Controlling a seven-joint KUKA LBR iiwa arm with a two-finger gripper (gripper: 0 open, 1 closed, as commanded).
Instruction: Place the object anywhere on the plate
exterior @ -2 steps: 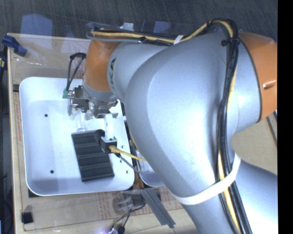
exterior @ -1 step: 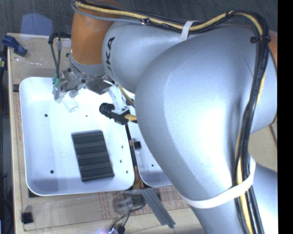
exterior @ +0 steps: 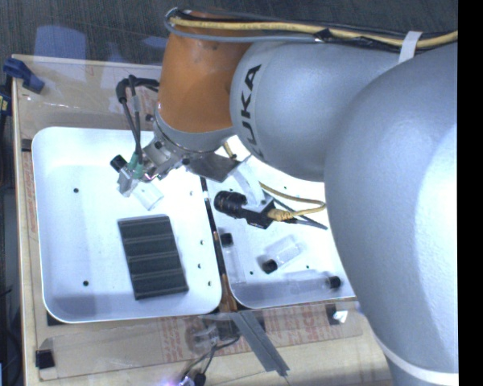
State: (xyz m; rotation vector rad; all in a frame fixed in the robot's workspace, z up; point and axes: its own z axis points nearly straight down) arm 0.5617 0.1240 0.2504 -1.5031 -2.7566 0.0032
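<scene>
From here I see the arm [exterior: 306,95] reaching across from the right of the frame, with the hand [exterior: 137,175] over the upper middle of the left bin [exterior: 68,240]. I cannot tell whether the hand is spread or pressed together, because the wrist hides most of it. A small pale piece [exterior: 150,196] sits right at the tip of the hand. I take it to be the object, though I cannot say whether it is pinched or merely lying on the bin floor beneath. The plate [exterior: 153,256], a dark ribbed rectangle, lies flat in the lower middle of the same bin, just below the hand and apart from it. A clear block [exterior: 280,253] and a clear tube [exterior: 306,282] lie in the right bin [exterior: 249,294], away from the action. I judge this to be the carry step, with the placing not yet done. Next I would want the hand to shift toward the bottom of the frame until it is over the ribs, then lower and release, but first I would confirm that the piece rides along.
</scene>
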